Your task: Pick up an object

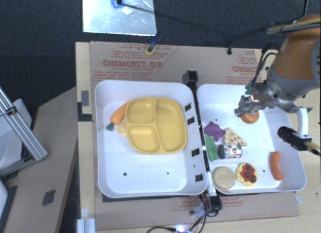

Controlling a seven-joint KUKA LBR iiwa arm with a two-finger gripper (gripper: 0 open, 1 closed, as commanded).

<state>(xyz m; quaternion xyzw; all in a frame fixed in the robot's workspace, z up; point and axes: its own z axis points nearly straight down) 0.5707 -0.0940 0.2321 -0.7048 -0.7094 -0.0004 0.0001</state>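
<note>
So the arm (296,61) is reaching in over the right bin (288,182), and the gripper (249,107) is hanging right above a small orange round thing (250,117) in the bin's upper middle. Honestly I can't tell whether the claw is spread or pinched; it's too blurry from up here, and nothing is visibly sitting between it.

Room-wise: the top-left stretch of the right bin is lying open, and so is the strip between the orange piece and the sausage (275,165) near the right wall. The rest is crowding along the divider side: one purple piece (213,129), one pizza slice (233,137), one green piece (211,149), one small can (231,151), one tan disc (223,177) sitting close to the front rim, one spaghetti-looking round (246,173) just beside it.

The left bin (108,177) is holding one yellow divided plate (153,125), taking up the middle, with one carrot (119,113) tucked against its left edge. Plenty of bare floor is showing along that bin's front and left side.
</note>
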